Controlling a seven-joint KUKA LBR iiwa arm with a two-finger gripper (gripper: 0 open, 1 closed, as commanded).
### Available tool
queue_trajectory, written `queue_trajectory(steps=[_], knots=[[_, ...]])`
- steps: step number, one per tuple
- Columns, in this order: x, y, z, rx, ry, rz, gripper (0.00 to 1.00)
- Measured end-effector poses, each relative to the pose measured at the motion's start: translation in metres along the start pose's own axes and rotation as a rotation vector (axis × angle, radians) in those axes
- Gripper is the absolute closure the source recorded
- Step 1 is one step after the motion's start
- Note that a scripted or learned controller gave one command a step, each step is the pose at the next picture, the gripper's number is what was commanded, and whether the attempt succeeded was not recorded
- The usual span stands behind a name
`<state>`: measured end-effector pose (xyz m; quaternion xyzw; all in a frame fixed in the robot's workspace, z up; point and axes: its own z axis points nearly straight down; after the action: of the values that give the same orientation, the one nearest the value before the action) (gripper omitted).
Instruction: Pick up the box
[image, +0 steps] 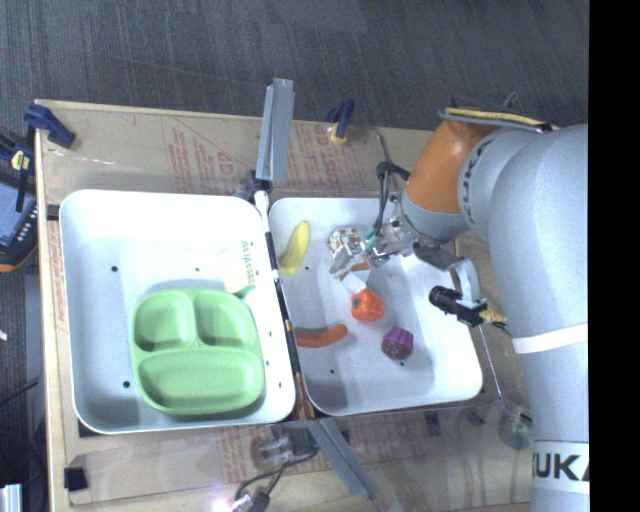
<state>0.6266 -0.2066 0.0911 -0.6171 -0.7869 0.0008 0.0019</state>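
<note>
**Claw low in the right bin, box at the inner edge of the left bin**

The grey arm (540, 300), with its orange band (440, 180) above the wrist, reaches in from the right and holds the claw (350, 252) low over the far part of the right bin (450, 385). The claw's metal tips lie close above the bin floor; whether they stand apart or together cannot be told from this slanted view, and nothing can be seen between them.

The box (238, 267), a small pale carton with green print, lies to the left of the claw, across the divider between the two bins. It rests in the left bin (90, 260), close against that bin's right wall, and touches or overlaps the far right corner of the green divided tray (198, 352). The box and the claw are apart.

Just left of the claw, inside the right bin, lies a yellow banana (295, 246) near the dividing wall. Nearer the camera than the claw sits a small orange-red fruit-like item (367, 305). Beyond that, toward the near wall, lie a reddish sausage-shaped item (320, 336) and a dark purple item (397, 344), set apart from one another.

Both bins sit side by side on the wooden worktop (150, 140). A black cable fitting (455, 301) juts from the arm to the right of the claw.
</note>
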Motion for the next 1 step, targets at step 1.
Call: queue_trajectory(steps=[1], knots=[[0.0252,-0.0515,-0.0059,-0.001,-0.001,-0.029,0.00]])
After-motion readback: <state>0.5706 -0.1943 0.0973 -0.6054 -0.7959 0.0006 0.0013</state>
